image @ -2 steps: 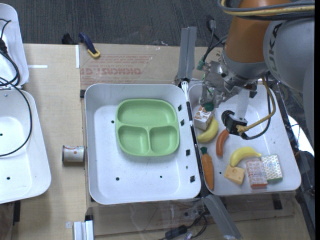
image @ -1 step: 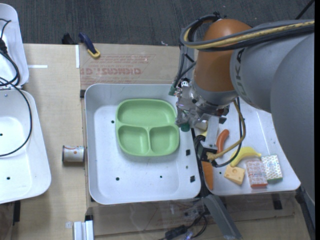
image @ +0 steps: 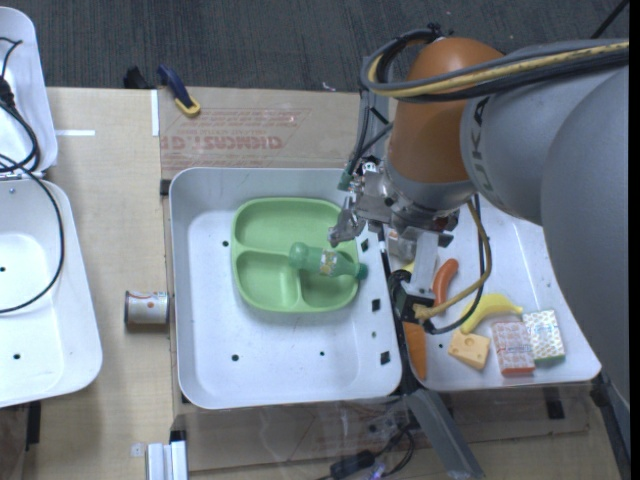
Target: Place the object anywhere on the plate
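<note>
Camera view: bottle (image: 325, 261) under fingers (image: 347, 230).

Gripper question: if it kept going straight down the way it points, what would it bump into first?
Probably the small green bottle lying on the green plate, just below the gripper. Depth is hard to judge from this slanted view.

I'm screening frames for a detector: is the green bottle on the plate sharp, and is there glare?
Camera view: the small translucent green bottle looks soft and blends into the green divided plate; the white left bin is evenly lit without hard glare; the gripper casts little shadow.
</note>
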Robot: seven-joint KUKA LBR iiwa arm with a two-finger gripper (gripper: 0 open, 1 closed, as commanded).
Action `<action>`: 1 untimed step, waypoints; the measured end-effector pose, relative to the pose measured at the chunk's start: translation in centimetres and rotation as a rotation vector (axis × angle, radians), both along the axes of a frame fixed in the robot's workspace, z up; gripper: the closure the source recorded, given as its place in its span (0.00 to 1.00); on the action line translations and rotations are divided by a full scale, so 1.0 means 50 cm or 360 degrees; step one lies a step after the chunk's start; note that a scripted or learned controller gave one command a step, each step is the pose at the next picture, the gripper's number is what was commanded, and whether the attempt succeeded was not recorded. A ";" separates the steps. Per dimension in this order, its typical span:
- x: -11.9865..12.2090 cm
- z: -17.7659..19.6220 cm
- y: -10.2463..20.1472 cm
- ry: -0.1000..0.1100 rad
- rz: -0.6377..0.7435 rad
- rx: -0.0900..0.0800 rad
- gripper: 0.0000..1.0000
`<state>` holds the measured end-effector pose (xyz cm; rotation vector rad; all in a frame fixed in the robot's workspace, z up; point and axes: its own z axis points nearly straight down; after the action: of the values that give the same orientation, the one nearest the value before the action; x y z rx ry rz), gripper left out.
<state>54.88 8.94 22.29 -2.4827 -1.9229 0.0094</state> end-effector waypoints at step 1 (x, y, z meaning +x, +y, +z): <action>-0.025 -0.005 0.038 0.0000 -0.0064 0.0000 0.00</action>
<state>53.64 10.83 22.02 -2.5205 -1.8724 0.0097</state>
